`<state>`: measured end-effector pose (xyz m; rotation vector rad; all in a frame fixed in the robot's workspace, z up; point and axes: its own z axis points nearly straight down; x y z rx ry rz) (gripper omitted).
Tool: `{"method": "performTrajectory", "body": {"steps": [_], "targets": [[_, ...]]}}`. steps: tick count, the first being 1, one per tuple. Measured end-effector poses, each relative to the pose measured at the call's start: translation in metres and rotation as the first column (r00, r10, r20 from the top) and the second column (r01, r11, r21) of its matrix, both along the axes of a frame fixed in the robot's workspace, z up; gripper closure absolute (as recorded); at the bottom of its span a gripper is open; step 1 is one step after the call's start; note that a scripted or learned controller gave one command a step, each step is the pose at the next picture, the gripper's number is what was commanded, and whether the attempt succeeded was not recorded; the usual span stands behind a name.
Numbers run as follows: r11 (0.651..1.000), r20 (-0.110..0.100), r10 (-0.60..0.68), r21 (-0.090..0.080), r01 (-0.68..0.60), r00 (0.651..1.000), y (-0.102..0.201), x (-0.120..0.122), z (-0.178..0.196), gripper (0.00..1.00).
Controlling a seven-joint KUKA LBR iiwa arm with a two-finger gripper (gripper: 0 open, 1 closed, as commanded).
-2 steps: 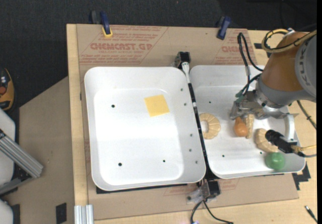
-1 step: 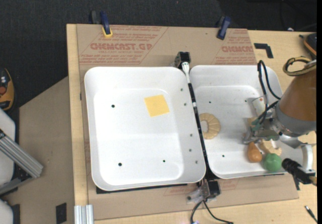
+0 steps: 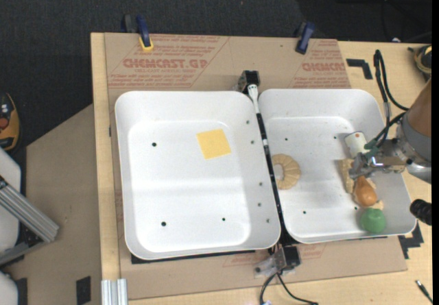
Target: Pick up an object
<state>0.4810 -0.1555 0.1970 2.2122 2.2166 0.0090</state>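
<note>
The left bin [image 3: 137,160] and right bin [image 3: 309,132] look like smooth white plastic with a soft sheen. The yellow square [image 3: 214,143] is matt (foam or card, hard to tell); the brown board [image 3: 199,57] under them looks paper-faced and dull.

"CHEMCAST GP" on brn board [image 3: 221,58]

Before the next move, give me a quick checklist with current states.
1. Gripper over the right bin: ok.
2. Orange object right beside the gripper, near the bin's right wall: ok.
3. Anything secured in the gripper: cannot tell.
4. Clearance between green ball and orange object: cannot tell, they sit very close.
5. Tan ring by the bin's left wall, apart from the gripper: ok.
6. Yellow square in the left bin, out of the path: ok.
</note>
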Motion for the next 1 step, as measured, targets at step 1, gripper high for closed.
{"method": "performTrajectory", "body": {"steps": [1], "targets": [[1.0, -0.012, 0.002, 0.006, -0.002, 1.0, 0.0381, -0.0014, -0.0035, 1.0]]}}
